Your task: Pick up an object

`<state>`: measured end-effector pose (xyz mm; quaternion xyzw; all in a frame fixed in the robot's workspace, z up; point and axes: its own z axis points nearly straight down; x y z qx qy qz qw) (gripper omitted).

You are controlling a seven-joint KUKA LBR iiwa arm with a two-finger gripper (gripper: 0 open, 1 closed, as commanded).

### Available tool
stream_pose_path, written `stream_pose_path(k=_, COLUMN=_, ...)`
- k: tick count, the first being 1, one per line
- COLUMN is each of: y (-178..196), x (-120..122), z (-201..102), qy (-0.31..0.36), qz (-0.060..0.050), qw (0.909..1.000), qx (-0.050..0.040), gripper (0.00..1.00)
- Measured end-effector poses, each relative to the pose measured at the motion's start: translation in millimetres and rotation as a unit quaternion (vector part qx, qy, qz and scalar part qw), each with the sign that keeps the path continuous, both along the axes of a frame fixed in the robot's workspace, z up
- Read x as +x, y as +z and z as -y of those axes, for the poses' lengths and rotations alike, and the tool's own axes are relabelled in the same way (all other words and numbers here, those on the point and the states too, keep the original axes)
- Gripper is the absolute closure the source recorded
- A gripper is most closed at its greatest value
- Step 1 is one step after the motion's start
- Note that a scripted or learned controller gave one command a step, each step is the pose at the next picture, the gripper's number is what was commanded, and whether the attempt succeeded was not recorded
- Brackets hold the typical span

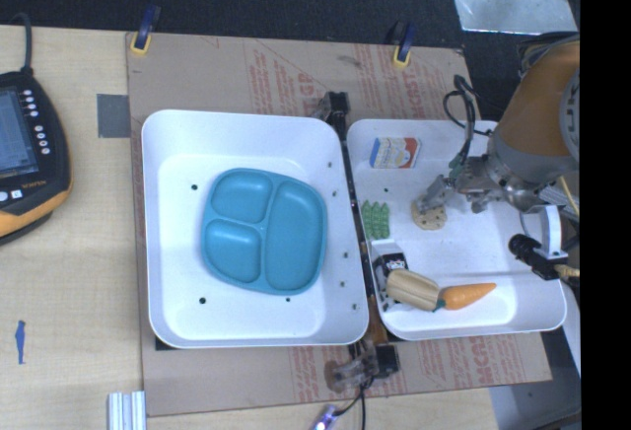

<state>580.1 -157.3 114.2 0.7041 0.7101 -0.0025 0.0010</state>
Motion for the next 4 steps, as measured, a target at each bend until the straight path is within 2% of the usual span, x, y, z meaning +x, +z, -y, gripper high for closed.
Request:
stream_pose_path(k=1, y=-22.6, x=6.7, z=-2.1, qy=-0.002, qz=-0.001, qw=1.0000, qx=0.0020, gripper=0.00)
stream_pose_path(k=2, y=-10.4, x=8.0, z=-1.0, qy=-0.001, qz=0.000, qw=1.0000, qx=0.0014, gripper=1.00)
stream_pose_path(k=3, y=-10.5, x=7.9, z=-1.1, qy=0.000, qz=0.000, qw=1.0000, qx=0.0014, gripper=0.00)
stream_pose_path(k=4, y=-0.2, x=8.0, z=-0.1, qy=0.000, qz=0.000, qw=1.0000, qx=0.0009, gripper=1.00)
